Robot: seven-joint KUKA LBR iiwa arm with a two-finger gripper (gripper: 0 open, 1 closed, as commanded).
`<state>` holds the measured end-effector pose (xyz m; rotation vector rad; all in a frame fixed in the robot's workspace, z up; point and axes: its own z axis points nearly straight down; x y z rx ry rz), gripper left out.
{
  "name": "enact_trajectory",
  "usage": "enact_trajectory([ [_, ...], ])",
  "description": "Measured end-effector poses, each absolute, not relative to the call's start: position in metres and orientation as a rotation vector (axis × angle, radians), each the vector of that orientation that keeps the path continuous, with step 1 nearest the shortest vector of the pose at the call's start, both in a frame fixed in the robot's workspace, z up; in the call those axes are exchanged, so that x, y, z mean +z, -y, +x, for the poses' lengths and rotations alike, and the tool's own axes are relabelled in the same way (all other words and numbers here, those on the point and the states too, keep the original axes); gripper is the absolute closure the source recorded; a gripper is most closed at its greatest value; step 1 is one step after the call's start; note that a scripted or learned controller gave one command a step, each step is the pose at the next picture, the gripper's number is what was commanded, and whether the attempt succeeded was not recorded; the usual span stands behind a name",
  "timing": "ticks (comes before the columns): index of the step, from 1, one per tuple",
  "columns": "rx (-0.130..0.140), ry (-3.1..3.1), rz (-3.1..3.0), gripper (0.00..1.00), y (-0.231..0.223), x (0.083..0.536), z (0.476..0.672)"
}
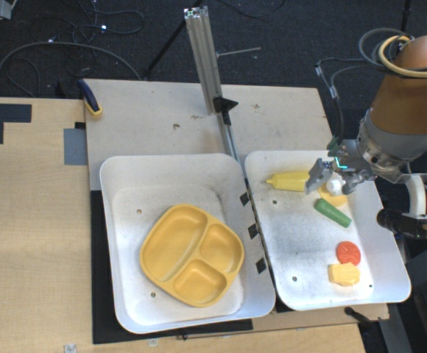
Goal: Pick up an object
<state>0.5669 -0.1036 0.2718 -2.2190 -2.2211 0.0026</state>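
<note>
I have the tool (330, 176) low in the right bin (294, 285), at centre right of the frame, just beside the yellow corn piece (288, 181) and green piece (333, 212). I cannot tell its opening. My worry: crowded items there could get nudged aside, so the grasp closes on nothing.

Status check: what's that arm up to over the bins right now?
Gripper low in right bin, grip unclear. Yellow corn and green piece beside it. Red and yellow pieces nearer the front. Nothing blocking.
</note>
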Motion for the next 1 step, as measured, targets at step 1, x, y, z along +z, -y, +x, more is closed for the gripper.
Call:
enact_trajectory([
  [1, 0.002, 2.222, -2.219, 0.0, 0.1036, 0.2721, 0.5671],
])
